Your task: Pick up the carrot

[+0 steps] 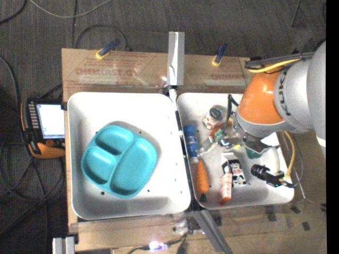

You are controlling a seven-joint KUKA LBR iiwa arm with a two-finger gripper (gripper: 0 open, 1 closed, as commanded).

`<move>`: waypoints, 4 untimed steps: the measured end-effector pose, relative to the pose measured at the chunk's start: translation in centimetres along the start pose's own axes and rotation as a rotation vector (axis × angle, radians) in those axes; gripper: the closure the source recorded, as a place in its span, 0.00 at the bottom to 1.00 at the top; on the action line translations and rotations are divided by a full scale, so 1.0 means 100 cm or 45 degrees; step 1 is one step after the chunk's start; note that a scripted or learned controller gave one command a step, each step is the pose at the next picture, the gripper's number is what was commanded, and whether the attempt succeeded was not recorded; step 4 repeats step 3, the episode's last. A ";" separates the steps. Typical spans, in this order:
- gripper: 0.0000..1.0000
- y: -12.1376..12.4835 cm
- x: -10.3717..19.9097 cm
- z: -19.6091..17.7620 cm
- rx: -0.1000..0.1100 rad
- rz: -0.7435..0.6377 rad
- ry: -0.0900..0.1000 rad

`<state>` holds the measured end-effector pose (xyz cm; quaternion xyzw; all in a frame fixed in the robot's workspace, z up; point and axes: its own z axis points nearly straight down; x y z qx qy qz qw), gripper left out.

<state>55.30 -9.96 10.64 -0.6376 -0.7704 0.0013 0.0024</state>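
In the camera view, your carrot [202,178] is a short orange root. It is narrow at the end nearer the gripper [222,139] and thicker toward the front wall of the right bin [275,197], with a dark green stub at that thick end. It lies flat on the white floor, below and left of the gripper in the picture and apart from it. It runs nearly parallel to the bin's left wall and lies just beside that wall.

The gripper hangs over the middle of the right bin with nothing visibly in its grasp. You cannot tell how far open it is, since the wrist covers much of it.

A blue bottle [190,141] lies left of the gripper along the same wall, its lower end close to the carrot's narrow tip. You cannot tell whether they touch. A red and white tube [226,187] lies below the gripper, to the carrot's right, with a strip of bare floor between the two. A small black and white packet [236,172] sits just right of the tube's top. A round can [215,114] stands above the gripper, near the back wall.

Well to the gripper's left, the left bin [79,110] holds a teal divided plate [121,160]. Both bins rest on the brown table [127,70].
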 end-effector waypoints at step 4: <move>1.00 -0.041 0.023 -0.073 0.003 0.244 -0.002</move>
